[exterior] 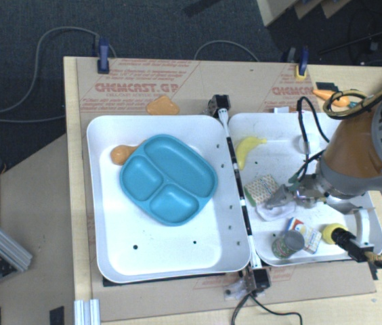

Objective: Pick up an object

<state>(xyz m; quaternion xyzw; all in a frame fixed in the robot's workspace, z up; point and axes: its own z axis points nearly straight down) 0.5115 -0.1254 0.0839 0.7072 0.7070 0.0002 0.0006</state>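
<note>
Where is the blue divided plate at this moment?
The blue divided plate lies in the left bin, toward its upper middle, with an orange object at its upper-left edge.

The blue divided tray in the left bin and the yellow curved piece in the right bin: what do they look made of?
The blue three-compartment tray looks like moulded plastic with a matte finish: one even colour, rounded moulded ridges, no sharp glints. The yellow curved banana-shaped piece is probably plastic or rubber, likely a toy: flat, uniform yellow with no markings. It is too small to tell which.
</note>
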